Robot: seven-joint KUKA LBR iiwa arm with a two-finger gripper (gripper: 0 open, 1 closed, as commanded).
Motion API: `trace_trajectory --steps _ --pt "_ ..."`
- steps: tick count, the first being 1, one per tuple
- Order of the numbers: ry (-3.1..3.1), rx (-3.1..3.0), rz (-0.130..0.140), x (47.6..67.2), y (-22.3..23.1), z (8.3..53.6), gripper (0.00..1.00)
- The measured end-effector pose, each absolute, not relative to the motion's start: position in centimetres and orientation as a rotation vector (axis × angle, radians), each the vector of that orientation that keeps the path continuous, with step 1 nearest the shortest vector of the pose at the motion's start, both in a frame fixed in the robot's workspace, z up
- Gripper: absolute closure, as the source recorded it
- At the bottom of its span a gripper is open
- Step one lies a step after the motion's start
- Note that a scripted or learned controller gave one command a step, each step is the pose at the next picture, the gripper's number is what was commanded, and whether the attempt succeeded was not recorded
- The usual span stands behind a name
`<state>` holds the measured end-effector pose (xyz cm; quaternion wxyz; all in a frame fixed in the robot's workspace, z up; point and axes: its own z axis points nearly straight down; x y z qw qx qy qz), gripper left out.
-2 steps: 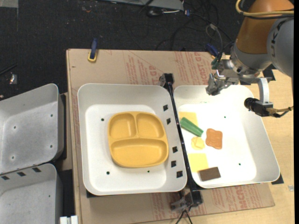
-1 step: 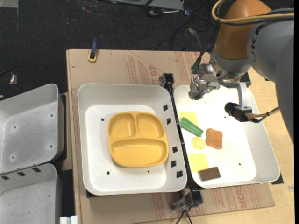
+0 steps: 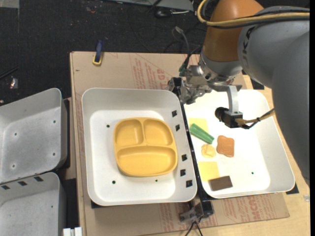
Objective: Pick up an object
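The right bin (image 3: 256, 181) holds several small items: a green block (image 3: 201, 132) lying on a pale yellow square (image 3: 196, 124), an orange piece (image 3: 226, 146), a small pale yellow lump (image 3: 208, 150), a second yellow square (image 3: 207, 169) and a brown rectangle (image 3: 220, 183). My gripper (image 3: 188, 90) hangs over the far left corner of this bin, close to the divide between the two bins. It is above and behind the green block, apart from it. Nothing shows in its grasp.
The left bin (image 3: 93, 132) carries a yellow divided plate (image 3: 145, 146). The grey arm with its orange band (image 3: 231, 14) covers the upper right. A black cable piece (image 3: 229, 117) dangles over the right bin. Spare white bins (image 3: 29, 132) lie at the left.
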<state>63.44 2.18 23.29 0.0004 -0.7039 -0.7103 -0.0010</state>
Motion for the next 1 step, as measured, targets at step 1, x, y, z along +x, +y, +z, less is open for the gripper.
trace_trajectory --steps 1 --pt "-2.231 -2.211 -0.004 63.25 7.92 24.19 1.0"
